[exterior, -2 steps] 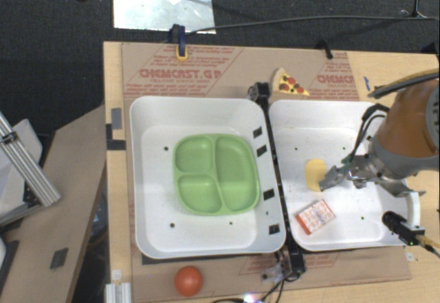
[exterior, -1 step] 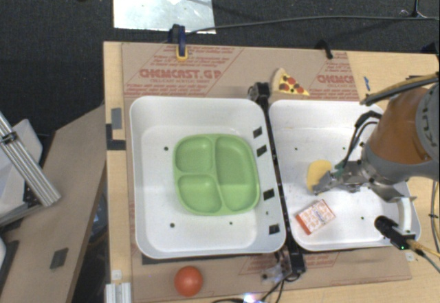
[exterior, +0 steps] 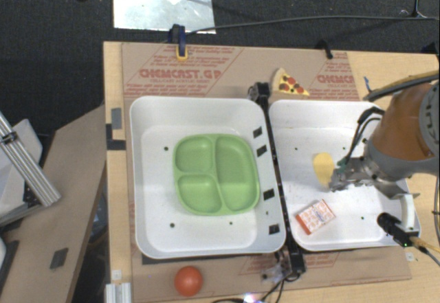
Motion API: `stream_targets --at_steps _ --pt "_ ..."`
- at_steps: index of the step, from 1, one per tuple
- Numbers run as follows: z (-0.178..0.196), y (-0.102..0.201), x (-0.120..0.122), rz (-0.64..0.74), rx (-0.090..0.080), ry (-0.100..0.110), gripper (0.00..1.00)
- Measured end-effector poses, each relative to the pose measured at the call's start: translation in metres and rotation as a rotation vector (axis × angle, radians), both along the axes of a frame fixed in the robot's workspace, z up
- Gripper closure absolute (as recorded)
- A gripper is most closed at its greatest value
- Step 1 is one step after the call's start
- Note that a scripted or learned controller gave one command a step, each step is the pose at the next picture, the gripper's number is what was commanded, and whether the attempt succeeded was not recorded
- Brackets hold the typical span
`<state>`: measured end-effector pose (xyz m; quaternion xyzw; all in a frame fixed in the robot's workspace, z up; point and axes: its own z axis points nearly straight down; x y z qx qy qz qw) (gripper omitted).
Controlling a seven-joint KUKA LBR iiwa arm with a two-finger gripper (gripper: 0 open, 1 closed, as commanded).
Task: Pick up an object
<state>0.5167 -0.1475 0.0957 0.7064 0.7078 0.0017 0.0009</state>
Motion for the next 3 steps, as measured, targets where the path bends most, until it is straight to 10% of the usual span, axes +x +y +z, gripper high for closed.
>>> stream_targets --at_steps 3 --pt "0.151 0.006 0.011 0.003 -0.003 -0.003 1.00"
